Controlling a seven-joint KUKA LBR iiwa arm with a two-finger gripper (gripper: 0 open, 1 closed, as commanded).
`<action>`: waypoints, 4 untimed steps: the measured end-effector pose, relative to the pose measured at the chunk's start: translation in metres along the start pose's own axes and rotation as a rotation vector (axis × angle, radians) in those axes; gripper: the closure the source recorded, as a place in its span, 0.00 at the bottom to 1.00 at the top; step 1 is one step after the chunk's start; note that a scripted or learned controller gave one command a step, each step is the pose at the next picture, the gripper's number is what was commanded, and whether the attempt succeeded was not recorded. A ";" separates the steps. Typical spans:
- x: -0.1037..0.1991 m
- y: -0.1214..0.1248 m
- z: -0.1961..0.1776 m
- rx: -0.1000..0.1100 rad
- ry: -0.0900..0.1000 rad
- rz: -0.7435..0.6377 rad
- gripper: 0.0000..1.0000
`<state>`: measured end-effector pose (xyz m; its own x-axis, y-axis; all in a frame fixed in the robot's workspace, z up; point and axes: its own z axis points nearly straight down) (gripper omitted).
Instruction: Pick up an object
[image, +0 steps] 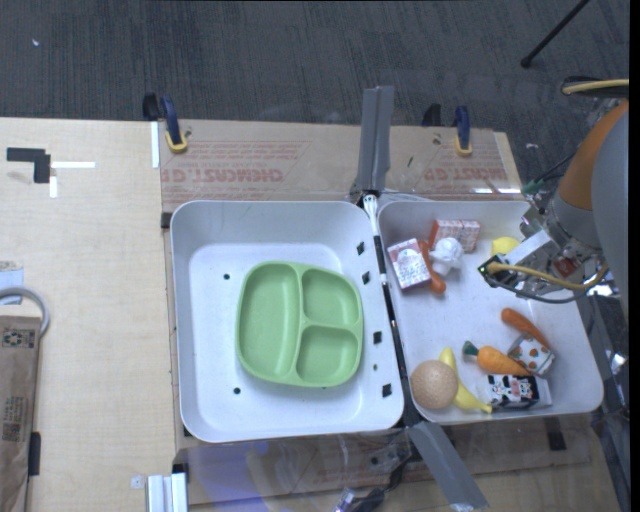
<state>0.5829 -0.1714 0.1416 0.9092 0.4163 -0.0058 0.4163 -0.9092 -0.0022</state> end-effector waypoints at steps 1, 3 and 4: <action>0.005 -0.012 -0.053 0.000 0.000 -0.009 1.00; 0.023 -0.060 0.046 0.004 -0.007 0.193 1.00; 0.022 -0.061 0.040 0.007 -0.014 0.189 1.00</action>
